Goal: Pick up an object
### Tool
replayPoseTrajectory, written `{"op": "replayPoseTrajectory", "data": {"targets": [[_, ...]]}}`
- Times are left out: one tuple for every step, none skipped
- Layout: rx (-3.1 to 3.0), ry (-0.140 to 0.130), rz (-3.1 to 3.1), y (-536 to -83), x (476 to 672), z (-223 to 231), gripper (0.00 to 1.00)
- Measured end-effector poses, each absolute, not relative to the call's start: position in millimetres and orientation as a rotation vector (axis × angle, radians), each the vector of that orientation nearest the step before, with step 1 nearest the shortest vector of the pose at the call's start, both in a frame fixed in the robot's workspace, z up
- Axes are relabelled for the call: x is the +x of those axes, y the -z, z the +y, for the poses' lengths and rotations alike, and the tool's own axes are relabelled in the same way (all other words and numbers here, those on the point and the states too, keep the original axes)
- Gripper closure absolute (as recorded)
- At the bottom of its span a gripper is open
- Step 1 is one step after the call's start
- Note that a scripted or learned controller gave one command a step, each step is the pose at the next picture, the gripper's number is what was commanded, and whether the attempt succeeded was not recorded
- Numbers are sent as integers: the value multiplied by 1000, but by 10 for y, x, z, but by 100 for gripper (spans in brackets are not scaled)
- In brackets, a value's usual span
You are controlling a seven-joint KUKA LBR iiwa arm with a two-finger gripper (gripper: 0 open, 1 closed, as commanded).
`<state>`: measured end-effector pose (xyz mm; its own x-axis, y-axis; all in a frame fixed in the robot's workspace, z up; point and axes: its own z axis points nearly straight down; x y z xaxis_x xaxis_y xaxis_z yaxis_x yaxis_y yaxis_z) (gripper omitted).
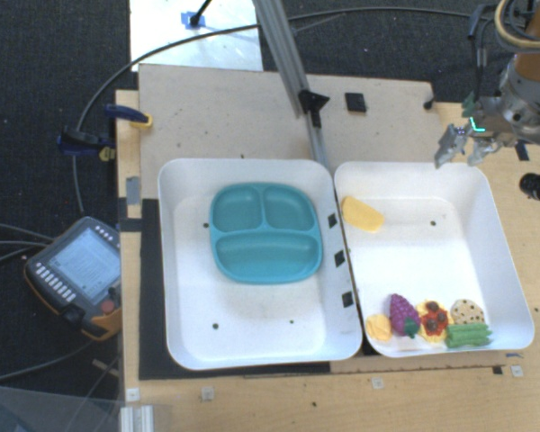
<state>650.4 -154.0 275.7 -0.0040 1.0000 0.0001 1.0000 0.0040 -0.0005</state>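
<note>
One pincer (pixel 461 148): mine, upper right of frame, over the right bin's (pixel 499 232) far rim, jaws spread, holding nothing.
Nearest target: yellow piece (pixel 363 214), alone at the bin's upper left, easiest to grasp.
Cluster: toy foods (pixel 429 320) crowd the lower edge.
Left bin: teal plate (pixel 265 233).
Writing: none legible.

The floor (pixel 45 43) around the bench is dark, speckled carpet. The bench top (pixel 252 115) is pale, light-brown board, and a black mat (pixel 151 286) shows along its left part. A grey metal pole (pixel 283 48) slants across from the top down to a black bracket (pixel 312 103). Thin black cables (pixel 99 97) curve over the carpet, and a blue clamp (pixel 81 140) grips the bench's left edge. On the floor to the left lies a handheld control pendant (pixel 76 273) with a lit screen. A white sheet (pixel 198 25) lies beyond the bench.
</note>
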Motion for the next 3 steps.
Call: {"op": "replayPoseTrajectory", "data": {"targets": [[-2218, 2, -2228, -2775, 6510, -1539, 0], [-2218, -3, -2222, -2191, 6428, -1545, 0], [-2219, -4, -2221, -1621, 6487, -1610, 0]]}}
